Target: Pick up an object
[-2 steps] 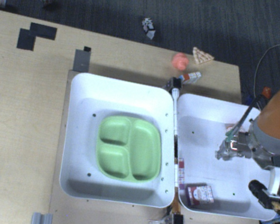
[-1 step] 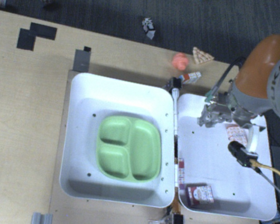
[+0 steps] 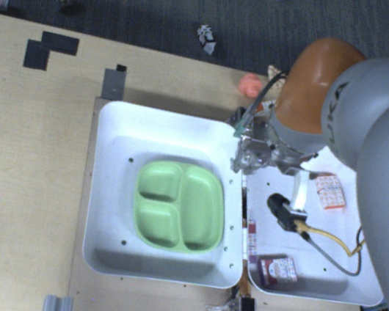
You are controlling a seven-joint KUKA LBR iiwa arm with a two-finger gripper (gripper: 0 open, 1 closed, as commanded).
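My gripper hangs over the upper end of the wall between the two white bins, under the orange wrist band. In the left bin lies a green divided plate, to the lower left of the gripper. The right bin holds a white and red card to the right of the gripper, a dark maroon packet near the front, and a small red and white item beside the dividing wall. The arm hides much of the right bin.
A pink object lies on the bench behind the bins. A grey block stands at the left bin's back left corner. Black tape marks are on the bench at far left.
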